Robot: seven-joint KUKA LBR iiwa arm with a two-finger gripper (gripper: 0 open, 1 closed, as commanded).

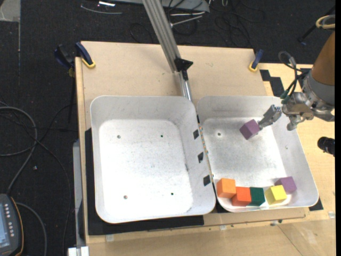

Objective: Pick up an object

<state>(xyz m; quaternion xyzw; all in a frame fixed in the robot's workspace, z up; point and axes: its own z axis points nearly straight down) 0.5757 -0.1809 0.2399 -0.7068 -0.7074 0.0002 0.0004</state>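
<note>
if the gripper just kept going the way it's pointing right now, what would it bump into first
Most likely the purple cube in the right bin. The gripper points left and slightly down in the view, and one finger ends right beside that cube. Depth is unclear, so it could pass just above it.

The arm [325, 73] runs off the right edge, so only its wrist end shows. At the gripper [281, 117], it is unclear whether the finger by the purple block [249, 128] touches it. The red cube [243, 194] sits half behind the orange one [227, 187]. A device [7, 225] is cut off at the lower left corner.
</note>
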